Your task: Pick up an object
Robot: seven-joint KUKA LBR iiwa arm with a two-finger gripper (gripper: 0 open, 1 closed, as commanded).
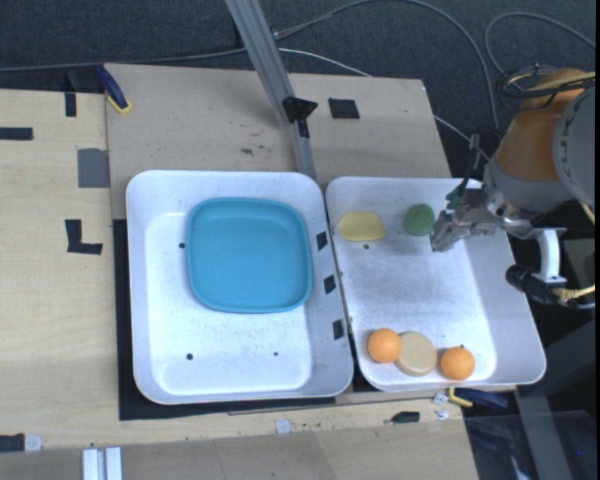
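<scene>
Objects for picking all lay in the right bin point(480, 288), and none had been lifted, as far as could be seen. Nearest the claw point(446, 236) was a green lump point(418, 219), just to its left at the far end of that bin, close but seemingly not touching. Further left of the claw lay a yellow piece point(361, 227). Well toward the near rim, down from the claw, sat a row of three: an orange ball point(384, 345), a beige disc point(415, 353) touching it, and a second orange ball point(456, 363). The claw hung low over the bin's far right part, and nothing showed between its fingers; whether they stood wide or narrow could not be told. My judgement: the task was at the approach stage, with closing on a thing and raising it both left to do. Beyond the yellow piece, the left bin point(150, 298) held a blue plate point(248, 253).
</scene>
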